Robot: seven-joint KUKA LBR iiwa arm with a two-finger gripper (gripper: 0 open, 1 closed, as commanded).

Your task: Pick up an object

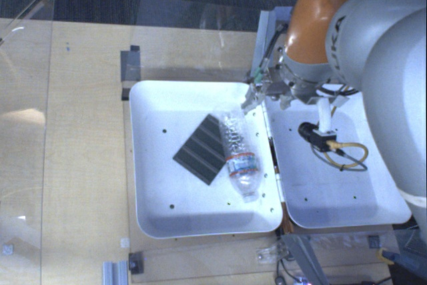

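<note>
A clear plastic water bottle lies in the left white bin, its cap end toward the front. Touching its left side is a dark ribbed rectangular pad, lying flat and turned diagonally. My gripper hangs over the back right corner of the left bin, just behind the bottle's far end and apart from it. Nothing shows held in it. The grey arm with its orange band reaches in from the right above the right bin.
The right white bin sits beside the left one, partly covered by the arm. A narrow gap separates the two bin walls. Pale wooden bench top extends to the left.
</note>
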